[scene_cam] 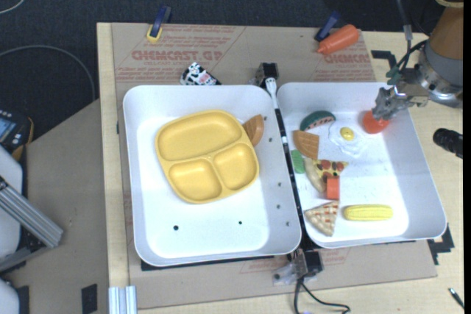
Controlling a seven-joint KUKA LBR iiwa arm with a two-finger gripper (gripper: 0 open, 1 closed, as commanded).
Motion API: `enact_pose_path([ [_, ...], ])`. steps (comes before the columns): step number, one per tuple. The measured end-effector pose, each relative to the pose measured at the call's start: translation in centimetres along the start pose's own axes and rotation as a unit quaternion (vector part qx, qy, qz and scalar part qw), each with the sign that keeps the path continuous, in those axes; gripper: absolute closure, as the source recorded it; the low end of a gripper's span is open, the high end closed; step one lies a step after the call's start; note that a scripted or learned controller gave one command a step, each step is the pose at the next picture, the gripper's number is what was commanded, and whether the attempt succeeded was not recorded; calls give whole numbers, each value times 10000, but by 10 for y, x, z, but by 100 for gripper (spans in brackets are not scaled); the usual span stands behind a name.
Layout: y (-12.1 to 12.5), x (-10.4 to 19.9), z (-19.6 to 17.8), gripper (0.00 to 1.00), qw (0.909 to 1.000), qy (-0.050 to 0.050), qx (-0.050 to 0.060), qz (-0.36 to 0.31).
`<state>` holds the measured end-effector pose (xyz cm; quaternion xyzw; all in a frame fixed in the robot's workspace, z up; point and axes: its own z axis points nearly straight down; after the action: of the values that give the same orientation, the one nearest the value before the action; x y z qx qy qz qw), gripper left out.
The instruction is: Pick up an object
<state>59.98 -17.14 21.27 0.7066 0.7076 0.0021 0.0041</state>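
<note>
1. Bins first: we have two white bins side by side, the left bin (147,232) across the centre-left of the frame and the right bin (419,180) at centre-right.
2. We see the yellow divided plate (206,156) filling much of the left bin, with a brown piece (254,129) just beside its upper-right edge.
3. We follow the arm (445,62) reaching in from the right edge of the frame, and its gripper (384,105) hangs low over the upper-right corner of the right bin.
4. We take the small red object (374,122) as the likely target; it lies right under the gripper tip, near the bin's far wall. Whether the jaws are released or clenched, we cannot tell from this angle.
5. We count the clutter to its left: a fried egg toy (346,134) close by, a watermelon slice (317,119), an orange wedge (307,145), a pizza slice (322,218) and a corn cob (368,212) lower down.
6. We judge the risks: the red object is small and rounded, so a slightly off-centre closure could squirt it sideways, and the nearby wall may block one side of the gripper.
7. We also note the egg sits near enough to be nudged or caught along with it.
</note>
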Motion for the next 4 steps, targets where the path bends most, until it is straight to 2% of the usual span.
enact_pose_path([
  [1, 1, 0, -13, 100, 10000, 6, 20, 2],
  [2, -28, 52, -19, 100, 10000, 28, 59, -17],
  [3, -66, 92, -7, 100, 10000, 28, 71, -6],
  [4, -90, 136, -23, 100, 10000, 31, 60, -19],
])
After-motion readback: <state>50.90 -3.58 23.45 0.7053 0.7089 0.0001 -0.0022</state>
